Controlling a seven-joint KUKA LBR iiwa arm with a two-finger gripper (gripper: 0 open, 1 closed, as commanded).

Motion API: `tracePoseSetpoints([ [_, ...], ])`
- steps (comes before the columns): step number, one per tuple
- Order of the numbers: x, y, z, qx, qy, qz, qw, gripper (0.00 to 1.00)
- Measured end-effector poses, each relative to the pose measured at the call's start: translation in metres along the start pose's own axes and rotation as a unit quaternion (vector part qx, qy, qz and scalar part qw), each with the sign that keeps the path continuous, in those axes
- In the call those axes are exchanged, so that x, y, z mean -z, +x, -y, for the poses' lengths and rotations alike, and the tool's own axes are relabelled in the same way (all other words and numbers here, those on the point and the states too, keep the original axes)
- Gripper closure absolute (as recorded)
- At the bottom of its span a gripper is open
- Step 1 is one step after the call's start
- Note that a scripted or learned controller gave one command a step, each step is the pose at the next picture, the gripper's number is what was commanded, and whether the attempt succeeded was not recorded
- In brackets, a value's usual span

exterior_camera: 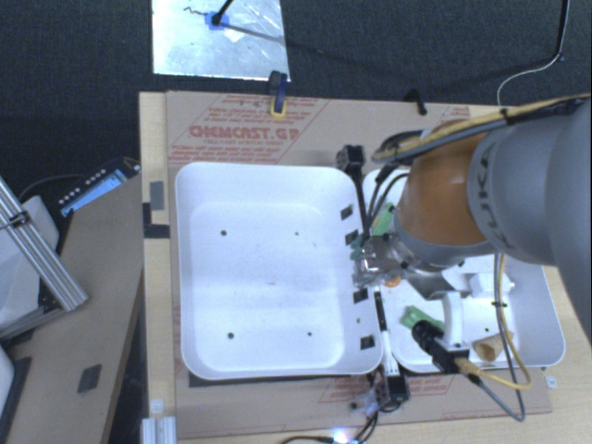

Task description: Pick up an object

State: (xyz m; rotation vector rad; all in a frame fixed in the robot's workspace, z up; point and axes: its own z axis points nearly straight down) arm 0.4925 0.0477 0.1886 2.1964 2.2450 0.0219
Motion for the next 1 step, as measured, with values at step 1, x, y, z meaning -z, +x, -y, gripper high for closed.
tracePoseSetpoints([
  [1, 0.0161, 0.0497, -0.0578, -0.006, 0.001, 0.004, 1.0, 1.0],
])
